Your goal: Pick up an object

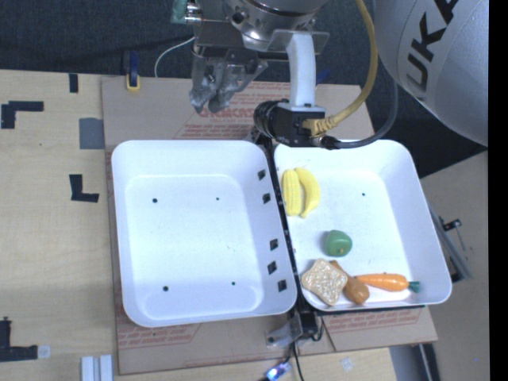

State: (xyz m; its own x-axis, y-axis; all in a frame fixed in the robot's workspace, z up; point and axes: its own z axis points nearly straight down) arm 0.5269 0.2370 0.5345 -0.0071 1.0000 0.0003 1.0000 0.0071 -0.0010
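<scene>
orange carrot (382, 282) lengthwise left-right, green tip rightward; hand (218, 92) grip state unclear

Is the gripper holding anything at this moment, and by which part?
Nothing is held. The gripper hangs above the bench behind the bins; banana, apple and carrot lie in the right bin.

Count per kind, as seen from above:
- White bins: 2, side by side on desk, left bin (131, 213) and right bin (397, 173).
- Bananas (300, 190): 1 yellow bunch, right bin, by inner wall.
- Green round fruit (338, 243): 1, right bin.
- Bread slice (323, 280): 1, near front of right bin.
- Brown item (356, 291): 1, small, type unclear, touching bread.
- Carrot (382, 282): 1, orange.
Total loose items: 5, all in right bin.
</scene>
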